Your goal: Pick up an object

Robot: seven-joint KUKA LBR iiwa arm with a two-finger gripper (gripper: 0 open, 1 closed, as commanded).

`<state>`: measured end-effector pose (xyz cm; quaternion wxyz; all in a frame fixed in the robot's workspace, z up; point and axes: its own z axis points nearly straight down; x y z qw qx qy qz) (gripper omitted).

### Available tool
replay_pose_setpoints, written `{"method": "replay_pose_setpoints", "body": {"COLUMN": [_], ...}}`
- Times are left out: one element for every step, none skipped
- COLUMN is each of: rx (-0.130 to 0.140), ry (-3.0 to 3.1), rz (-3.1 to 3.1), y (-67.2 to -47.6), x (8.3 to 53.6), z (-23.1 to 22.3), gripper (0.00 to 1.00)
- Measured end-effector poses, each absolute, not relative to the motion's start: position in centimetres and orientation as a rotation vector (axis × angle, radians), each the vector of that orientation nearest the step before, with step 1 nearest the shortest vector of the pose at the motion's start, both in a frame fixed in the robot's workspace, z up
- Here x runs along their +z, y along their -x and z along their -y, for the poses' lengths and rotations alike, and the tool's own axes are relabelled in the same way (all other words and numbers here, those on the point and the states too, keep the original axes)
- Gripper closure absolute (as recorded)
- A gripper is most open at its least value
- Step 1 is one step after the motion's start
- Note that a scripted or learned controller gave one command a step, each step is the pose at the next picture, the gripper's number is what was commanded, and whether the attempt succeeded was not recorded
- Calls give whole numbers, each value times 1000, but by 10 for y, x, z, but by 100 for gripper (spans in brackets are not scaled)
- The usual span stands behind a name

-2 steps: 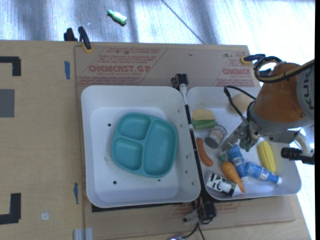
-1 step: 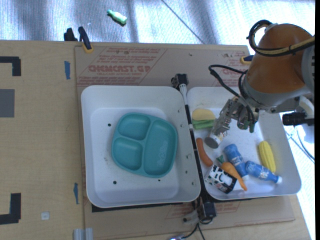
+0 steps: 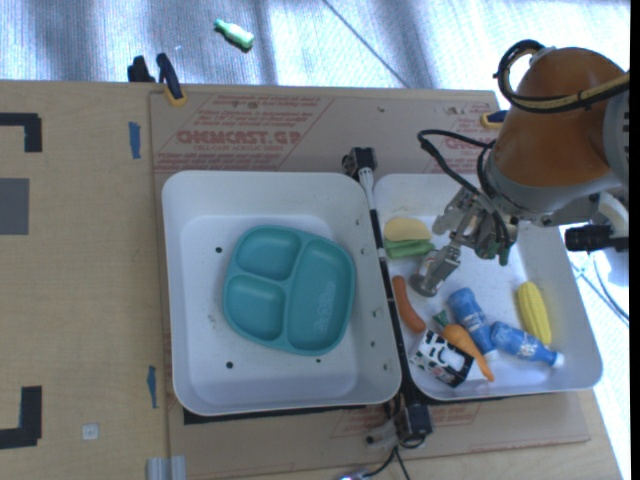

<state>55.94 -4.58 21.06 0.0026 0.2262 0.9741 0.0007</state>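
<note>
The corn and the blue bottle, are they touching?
Apart. The camera view shows white bin floor between the corn and the blue bottle.

Bright, even daylight, pale streaks of light across the grey floor [image 3: 400,18] at top, white bins [image 3: 190,268] slightly washed out, soft faint shadows, arm [image 3: 555,118] a little blurred, mild softness overall

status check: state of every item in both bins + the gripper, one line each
teal divided plate: flat in left bin, compartments bare
sandwich toy: lying in right bin, near divider
hot dog: lying along divider
corn: lying flat, right side
blue bottle: on its side
carrot: lying across the toys
black-and-white carton: tipped over
gripper: low in right bin, holding nothing visible
</note>
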Motion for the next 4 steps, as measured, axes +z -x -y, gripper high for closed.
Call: {"method": "replay_pose_setpoints", "body": {"rx": [0, 1, -1, 1], "ry": [-710, -533, -401, -181], "rz": [-3059, -3088, -3132, -3133], "y": [-512, -590, -657, -572], "x": [152, 86, 86, 86], "z": [94, 98, 115, 95], "gripper": [0, 0, 0, 0]}}
